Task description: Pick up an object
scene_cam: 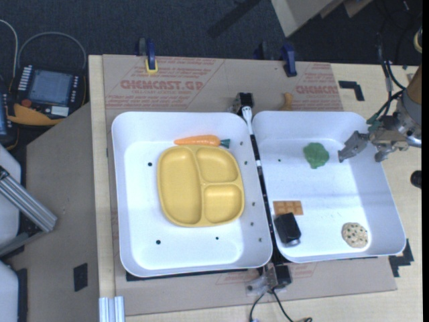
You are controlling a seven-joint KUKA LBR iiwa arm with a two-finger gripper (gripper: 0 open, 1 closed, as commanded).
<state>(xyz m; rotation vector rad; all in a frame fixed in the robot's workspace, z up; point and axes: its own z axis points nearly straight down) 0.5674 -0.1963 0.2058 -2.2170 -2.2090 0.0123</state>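
My gripper (367, 150) hovers at the right side of the right bin (375, 186), fingers spread apart with nothing between them. A green lumpy object (316, 155) lies in that bin, a short way to the gripper's left. At the bin's front sit a black object (287, 228), a small brown cracker (288, 208) just behind it, and a round cookie (354, 234) to the right. An orange carrot (198, 140) lies in the left bin (134, 200), behind a yellow divided plate (200, 184).
The two bins meet at a central rim (258, 180). Blue clamps (151, 56) hold the cardboard at the back. A handheld pendant (47, 89) rests off the bench at the far left.
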